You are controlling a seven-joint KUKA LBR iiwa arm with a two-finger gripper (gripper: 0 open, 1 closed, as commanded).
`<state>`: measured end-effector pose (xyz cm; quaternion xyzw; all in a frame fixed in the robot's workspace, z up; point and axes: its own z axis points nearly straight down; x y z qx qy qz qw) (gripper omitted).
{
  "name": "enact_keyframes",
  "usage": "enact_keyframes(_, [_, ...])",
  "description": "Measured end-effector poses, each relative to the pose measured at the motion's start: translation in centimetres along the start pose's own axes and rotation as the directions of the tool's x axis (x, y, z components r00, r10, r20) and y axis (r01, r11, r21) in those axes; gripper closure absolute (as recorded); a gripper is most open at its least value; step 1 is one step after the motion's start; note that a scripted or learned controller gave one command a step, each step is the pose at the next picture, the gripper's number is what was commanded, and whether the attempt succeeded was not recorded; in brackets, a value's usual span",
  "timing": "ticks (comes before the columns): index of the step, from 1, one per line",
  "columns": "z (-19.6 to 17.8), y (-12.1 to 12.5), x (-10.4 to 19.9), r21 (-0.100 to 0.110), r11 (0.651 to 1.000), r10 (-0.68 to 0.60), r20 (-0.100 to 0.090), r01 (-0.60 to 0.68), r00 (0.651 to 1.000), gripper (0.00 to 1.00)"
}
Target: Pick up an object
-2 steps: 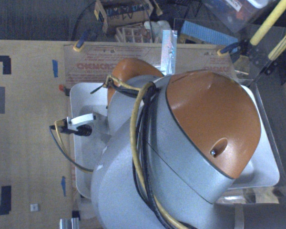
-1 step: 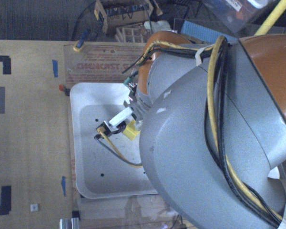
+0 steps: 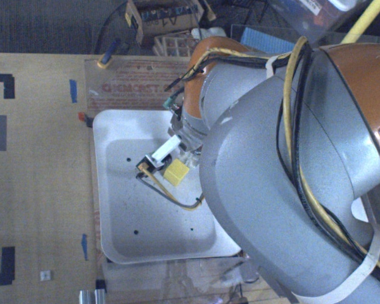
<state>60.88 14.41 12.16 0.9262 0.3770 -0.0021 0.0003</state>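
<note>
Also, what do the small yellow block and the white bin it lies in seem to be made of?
Yellow block: probably foam or soft plastic with a matte finish; the colour is flat and shows no glints, but the block is too small to be sure. White bin: likely moulded plastic, smooth and slightly satin; it has rounded corners, one-piece walls and soft shading.

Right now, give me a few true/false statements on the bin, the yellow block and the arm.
1. A yellow block lies in the white bin. True.
2. The arm reaches in from the view's left. False: it comes from the right.
3. The yellow block sits in the bin's near left corner. False: it is nearer the bin's middle, by the arm's end.
4. The arm has an orange band. True.
</note>
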Motion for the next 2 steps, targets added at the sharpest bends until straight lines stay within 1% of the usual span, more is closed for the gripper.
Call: enact_keyframes(2, [-1.97,-0.46,0.25,0.004,1.000,-0.009,0.005,0.009,1.000,1.00])
